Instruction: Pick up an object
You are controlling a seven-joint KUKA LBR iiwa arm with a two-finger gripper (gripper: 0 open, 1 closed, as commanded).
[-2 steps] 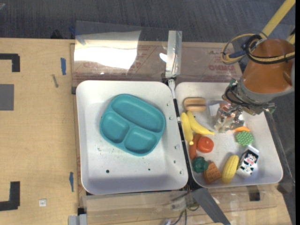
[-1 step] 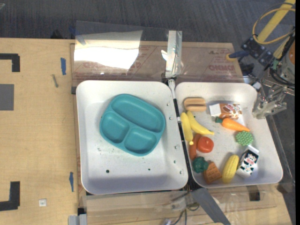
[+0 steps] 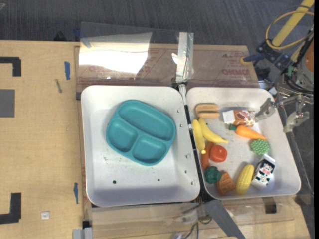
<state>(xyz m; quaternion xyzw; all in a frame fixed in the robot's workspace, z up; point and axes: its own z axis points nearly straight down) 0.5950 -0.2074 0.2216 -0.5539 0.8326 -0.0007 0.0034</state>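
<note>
My gripper [image 3: 278, 115] hangs over the right bin's [image 3: 294, 183] far right edge. It is open, with one metal finger [image 3: 266, 108] above the bin floor, the other near the rim, and nothing between them. Just left of it lie a white and red packet [image 3: 240, 116] and a carrot [image 3: 248, 132]. Further into the bin are a green round piece [image 3: 259, 146], a hot dog bun [image 3: 207, 110], a banana [image 3: 203, 133], a tomato [image 3: 218, 154], a corn cob [image 3: 244, 178], a cow-print carton [image 3: 264, 172] and a broccoli piece [image 3: 212, 174].
In the left bin [image 3: 94, 178] sits a teal divided plate [image 3: 141, 132]. A clear plastic sheet [image 3: 119, 59] and a metal strip [image 3: 184, 56] lie behind the bins. Yellow cables [image 3: 291, 24] and arm hardware crowd the upper right.
</note>
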